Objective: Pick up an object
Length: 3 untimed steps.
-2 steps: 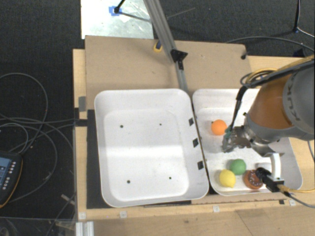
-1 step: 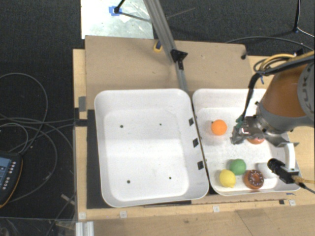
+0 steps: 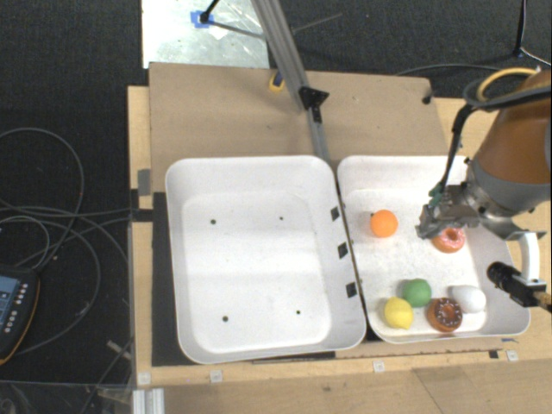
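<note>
My gripper (image 3: 442,221) hangs low over the right bin (image 3: 362,179), right above a pink-frosted donut (image 3: 449,241) that it partly covers. I see the donut below and beside the fingertips, not clearly between them. An orange ball (image 3: 384,223) lies to the gripper's left. Along the bin's front edge sit a yellow lemon (image 3: 398,313), a green ball (image 3: 417,291), a chocolate donut with sprinkles (image 3: 445,315) and a white egg-like object (image 3: 469,298).
The left bin (image 3: 250,257) stands beside the right one, joined by black clips. A grey pole (image 3: 285,41) slants across the bench's back. Cables and a pendant lie on the floor at left.
</note>
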Available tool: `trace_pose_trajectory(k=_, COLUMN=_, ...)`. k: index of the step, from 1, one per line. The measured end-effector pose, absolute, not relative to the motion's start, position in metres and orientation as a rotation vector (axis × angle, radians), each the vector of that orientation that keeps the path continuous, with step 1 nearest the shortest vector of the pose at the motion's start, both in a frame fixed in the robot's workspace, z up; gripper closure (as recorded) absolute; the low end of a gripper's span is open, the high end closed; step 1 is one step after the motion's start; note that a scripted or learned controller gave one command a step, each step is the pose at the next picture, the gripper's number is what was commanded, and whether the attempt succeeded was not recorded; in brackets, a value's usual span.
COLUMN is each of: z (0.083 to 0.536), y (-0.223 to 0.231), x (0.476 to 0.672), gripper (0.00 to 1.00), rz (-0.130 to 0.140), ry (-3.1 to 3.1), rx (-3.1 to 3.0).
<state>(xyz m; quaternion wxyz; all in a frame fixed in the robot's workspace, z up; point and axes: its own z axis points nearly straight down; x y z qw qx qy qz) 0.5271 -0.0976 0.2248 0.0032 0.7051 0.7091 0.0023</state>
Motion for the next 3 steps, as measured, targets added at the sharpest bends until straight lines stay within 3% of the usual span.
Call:
trace_pose_trajectory(k=1, z=0.216, y=-0.047, x=0.538, gripper=1.00, rz=0.005, ry=2.232, rx=2.210)
trace_pose_trajectory(k=3, z=0.241, y=0.056, x=0.565, gripper=1.00, rz=0.006, ry=2.234, rx=2.208)
